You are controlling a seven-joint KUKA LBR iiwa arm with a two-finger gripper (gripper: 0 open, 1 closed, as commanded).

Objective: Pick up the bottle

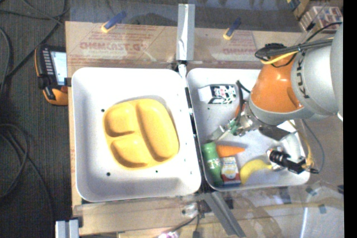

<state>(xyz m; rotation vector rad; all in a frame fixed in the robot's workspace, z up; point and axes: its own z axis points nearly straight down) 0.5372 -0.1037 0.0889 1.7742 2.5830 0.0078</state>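
Gripper: low in right bin, finger state cannot be told. Green bottle: lying by that bin's front-left wall, beside carrot and banana. Left bin: yellow divided tray.

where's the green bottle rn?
In the camera view, the green bottle lies in the right bin, near its front-left corner, beside the red-and-white carton and the carrot.
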